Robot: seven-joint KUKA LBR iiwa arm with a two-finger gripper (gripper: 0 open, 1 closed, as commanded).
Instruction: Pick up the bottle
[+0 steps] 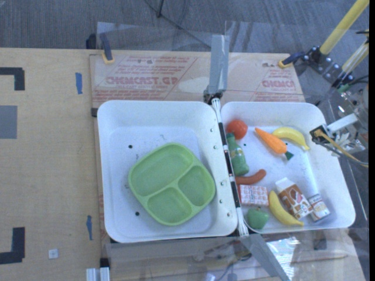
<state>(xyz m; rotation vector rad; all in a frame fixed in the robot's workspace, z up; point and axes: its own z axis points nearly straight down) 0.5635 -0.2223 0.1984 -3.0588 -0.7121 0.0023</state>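
Note:
A green bottle (237,155) with a dark cap lies along the left wall of the right bin (345,199), between a red tomato (237,127) and a red sausage (252,177). A small white bottle with a red label (317,204) lies near the bin's front right corner beside a juice carton (291,196). My gripper (345,139) hangs at the right bin's right rim, well right of the green bottle, with nothing seen in it.
The right bin also holds a carrot (270,140), two bananas (291,136) (282,209), a pink-and-white box (254,195) and a green apple (256,218). A green divided plate (171,184) lies in the left bin (117,127).

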